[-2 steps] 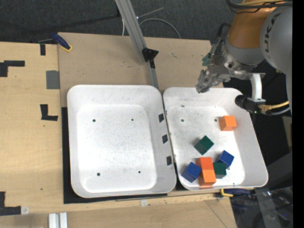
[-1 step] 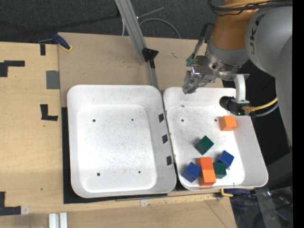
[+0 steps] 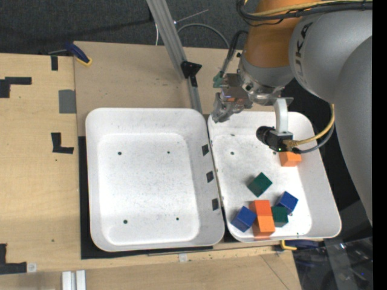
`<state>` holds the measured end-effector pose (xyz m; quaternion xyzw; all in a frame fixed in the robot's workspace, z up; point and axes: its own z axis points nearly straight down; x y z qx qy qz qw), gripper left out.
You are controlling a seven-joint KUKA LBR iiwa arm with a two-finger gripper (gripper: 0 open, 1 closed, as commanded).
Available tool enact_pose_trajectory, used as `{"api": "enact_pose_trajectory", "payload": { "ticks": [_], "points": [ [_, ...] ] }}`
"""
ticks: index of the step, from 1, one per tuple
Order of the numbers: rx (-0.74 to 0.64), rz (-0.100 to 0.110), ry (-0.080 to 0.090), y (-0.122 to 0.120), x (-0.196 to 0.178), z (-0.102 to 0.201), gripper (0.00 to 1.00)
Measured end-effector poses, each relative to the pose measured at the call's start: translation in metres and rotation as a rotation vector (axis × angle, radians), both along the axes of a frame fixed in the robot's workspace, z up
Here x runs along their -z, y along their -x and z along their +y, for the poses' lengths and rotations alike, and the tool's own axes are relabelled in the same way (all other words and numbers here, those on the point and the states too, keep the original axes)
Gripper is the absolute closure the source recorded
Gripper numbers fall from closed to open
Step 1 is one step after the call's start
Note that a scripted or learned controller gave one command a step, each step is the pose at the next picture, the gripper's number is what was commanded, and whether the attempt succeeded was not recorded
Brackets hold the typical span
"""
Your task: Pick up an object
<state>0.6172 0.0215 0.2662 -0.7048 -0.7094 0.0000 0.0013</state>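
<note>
**Robot hand hangs over the far end of the block bin**

On the left is the wooden table (image 3: 36, 162). It has some black tape marks (image 3: 57, 142) on it and a grey patch (image 3: 67, 101). A small blue and yellow thing (image 3: 79, 53) lies at its far edge.

Next comes the left bin (image 3: 145, 116). It is white with tiny dark specks.

A grey metal pole (image 3: 172, 38) slants down from the far side and ends near the gap between the two bins.

Then comes the right bin (image 3: 320, 222), just beside the left one. The blocks are all in this bin. Near the front sit a blue block (image 3: 244, 217), an orange block (image 3: 263, 217) and a dark green block (image 3: 280, 215), all bunched up and touching. Another blue block (image 3: 288, 201) sits just behind them on the right. A dark green block (image 3: 260, 183) lies alone a bit farther back. One more small orange block (image 3: 290, 157) lies farther back, close to the right side.

The hand (image 3: 222, 110) is over the far left corner of the right bin, well apart from the blocks. It is dark and blurry there, so I cannot tell if it is open or closed. I see no block in it.

Above it is the orange band (image 3: 272, 29), and the big grey arm (image 3: 344, 47) goes off to the right. A black part with a cable (image 3: 275, 138) hangs over the bin, just beside the small orange block.
</note>
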Motion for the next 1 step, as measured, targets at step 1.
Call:
{"api": "enact_pose_trajectory", "payload": {
  "ticks": [1],
  "points": [
    [0.0,0.002,0.001,0.0032,0.0209,0.0547,1.0]
  ]
}}
